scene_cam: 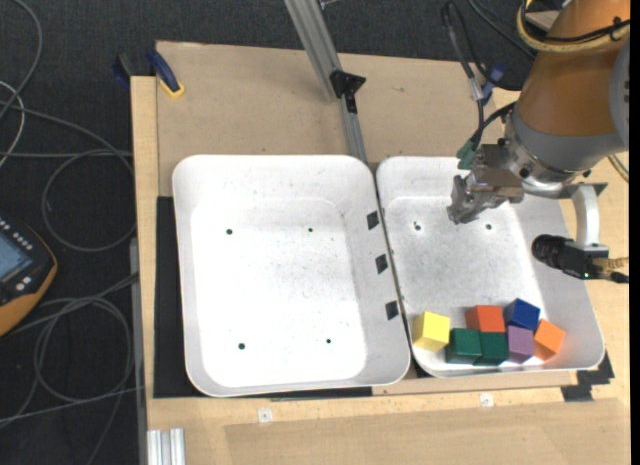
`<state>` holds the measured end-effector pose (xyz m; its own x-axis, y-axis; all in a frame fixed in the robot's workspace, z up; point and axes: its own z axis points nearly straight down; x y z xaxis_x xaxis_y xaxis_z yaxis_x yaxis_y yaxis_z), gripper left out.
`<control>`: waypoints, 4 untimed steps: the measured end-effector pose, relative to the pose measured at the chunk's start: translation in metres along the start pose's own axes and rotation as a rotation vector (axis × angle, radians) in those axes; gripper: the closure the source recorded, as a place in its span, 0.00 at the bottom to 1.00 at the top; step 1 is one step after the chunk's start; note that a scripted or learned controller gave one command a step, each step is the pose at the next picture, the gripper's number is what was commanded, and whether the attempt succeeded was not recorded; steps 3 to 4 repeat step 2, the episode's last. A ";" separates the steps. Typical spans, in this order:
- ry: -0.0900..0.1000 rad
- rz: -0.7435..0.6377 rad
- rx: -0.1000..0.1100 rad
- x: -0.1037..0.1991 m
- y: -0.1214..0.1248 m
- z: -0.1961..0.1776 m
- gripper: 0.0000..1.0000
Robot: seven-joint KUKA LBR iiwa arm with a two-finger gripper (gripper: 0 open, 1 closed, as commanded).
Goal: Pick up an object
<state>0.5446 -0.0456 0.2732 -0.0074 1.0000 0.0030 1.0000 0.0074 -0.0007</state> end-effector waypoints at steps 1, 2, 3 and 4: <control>0.001 0.000 0.001 0.062 -0.012 0.002 1.00; 0.000 -0.001 0.002 0.125 -0.022 0.006 1.00; 0.000 -0.001 0.002 0.125 -0.022 0.006 1.00; 0.000 -0.001 0.002 0.125 -0.022 0.006 1.00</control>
